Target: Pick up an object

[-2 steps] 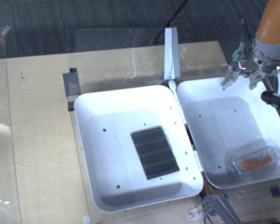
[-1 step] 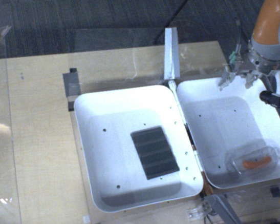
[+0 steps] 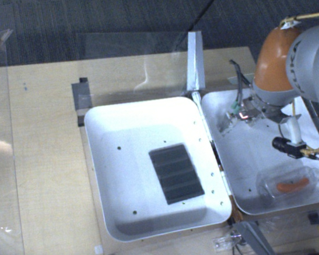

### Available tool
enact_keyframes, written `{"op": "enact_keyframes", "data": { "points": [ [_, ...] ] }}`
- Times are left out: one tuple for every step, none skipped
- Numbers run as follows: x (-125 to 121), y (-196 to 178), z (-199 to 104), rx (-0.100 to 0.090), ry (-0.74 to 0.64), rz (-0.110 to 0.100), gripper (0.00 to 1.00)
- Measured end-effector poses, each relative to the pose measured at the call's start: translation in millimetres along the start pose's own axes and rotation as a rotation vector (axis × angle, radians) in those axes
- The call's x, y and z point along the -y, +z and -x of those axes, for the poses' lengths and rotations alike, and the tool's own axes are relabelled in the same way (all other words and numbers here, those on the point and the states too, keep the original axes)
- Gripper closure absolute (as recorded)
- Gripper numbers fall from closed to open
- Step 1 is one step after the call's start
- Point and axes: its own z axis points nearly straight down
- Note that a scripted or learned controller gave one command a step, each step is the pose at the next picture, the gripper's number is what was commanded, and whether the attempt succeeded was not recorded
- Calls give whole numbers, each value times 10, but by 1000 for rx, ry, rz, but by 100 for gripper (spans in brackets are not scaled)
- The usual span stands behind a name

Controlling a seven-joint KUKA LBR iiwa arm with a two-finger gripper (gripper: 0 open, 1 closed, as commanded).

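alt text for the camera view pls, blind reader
A grey robot arm reaches from the right over the right white bin, which holds a clear packet with something orange inside. The left white bin holds a dark ridged slab.

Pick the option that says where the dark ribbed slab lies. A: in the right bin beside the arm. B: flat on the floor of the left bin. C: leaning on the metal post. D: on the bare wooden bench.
B: the dark ribbed slab lies flat inside the left bin, apart from its walls.
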Motion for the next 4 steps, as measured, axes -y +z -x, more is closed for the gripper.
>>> {"op": "enact_keyframes", "data": {
  "points": [
    [450,-408,703,2,172,-3,0],
    [1479,-195,406,0,302,-6,0],
    [1467,-1828,528,3,351,-1,0],
    [1404,-25,320,2,342,5,0]
  ]
}}
